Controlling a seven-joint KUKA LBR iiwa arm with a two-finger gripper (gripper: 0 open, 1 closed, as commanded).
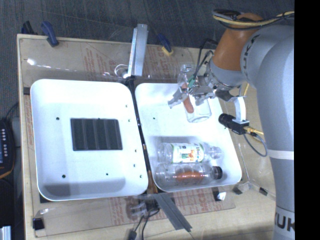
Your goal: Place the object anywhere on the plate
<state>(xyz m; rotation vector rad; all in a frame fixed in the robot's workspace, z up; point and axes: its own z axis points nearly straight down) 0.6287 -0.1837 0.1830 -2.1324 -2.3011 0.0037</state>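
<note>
- Lying on their sides along the right bin (150,134) near edge, two clear bottles are seen: one with a white label (186,153), one with reddish contents (187,174) just beside it.
- A dark ribbed plate (96,134) is seen at the middle of the left bin (45,99).
- A clear cup (196,106) with an orange piece is seen at the gripper (192,91), over the right bin's far edge; whether it is grasped cannot be told.
- Blue clamps (49,33) are fixed at the bench's far edge.

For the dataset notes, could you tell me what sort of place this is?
Probably a robotics lab bench: two white bins on a clamped board, a grey arm reaching in, clear plastic bottles as test objects.
</note>
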